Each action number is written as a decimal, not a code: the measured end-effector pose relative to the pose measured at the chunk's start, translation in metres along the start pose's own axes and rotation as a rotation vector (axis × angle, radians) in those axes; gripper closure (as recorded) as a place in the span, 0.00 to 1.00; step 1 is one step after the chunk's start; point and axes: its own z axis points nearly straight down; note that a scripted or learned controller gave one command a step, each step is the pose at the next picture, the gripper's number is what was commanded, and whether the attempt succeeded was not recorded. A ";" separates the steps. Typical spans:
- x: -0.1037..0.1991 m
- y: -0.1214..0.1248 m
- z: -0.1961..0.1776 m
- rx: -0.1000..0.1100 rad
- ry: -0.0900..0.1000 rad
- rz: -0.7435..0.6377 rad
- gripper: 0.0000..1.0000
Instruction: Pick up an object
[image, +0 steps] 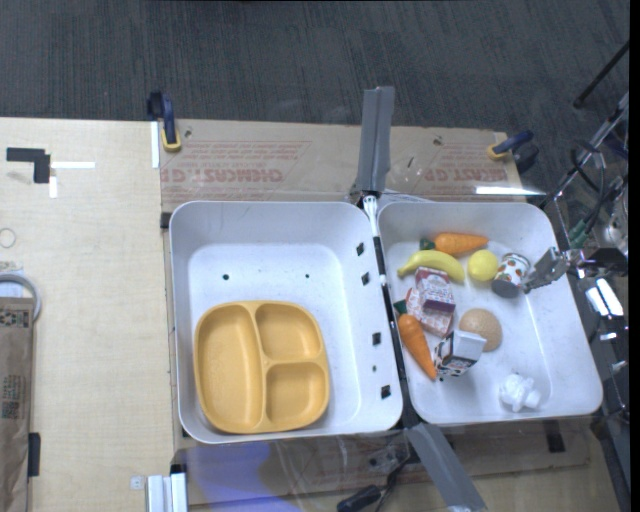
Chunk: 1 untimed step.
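Observation:
The right bin (560, 350) holds a cluster of small items. An orange carrot (460, 242), a yellow banana (432, 264) and a lemon (483, 264) lie toward its far side. A red-and-white packet (435, 301), a tan egg-shaped ball (480, 324), a second carrot (417, 345) and a small black-and-white carton (459, 354) sit in the middle. A white crumpled lump (519, 391) lies near the front right. My gripper (530, 275) reaches in low from the right rim, right beside a small red-and-white round thing (513, 267).
The left bin (200, 250) carries a yellow divided plate (262, 364). A grey divider post (375, 140) stands between the bins at the back. Cardboard (260, 160) lies behind them, and cables and stands crowd the right side.

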 end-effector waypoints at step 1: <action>0.012 -0.019 0.018 -0.001 0.000 0.015 0.00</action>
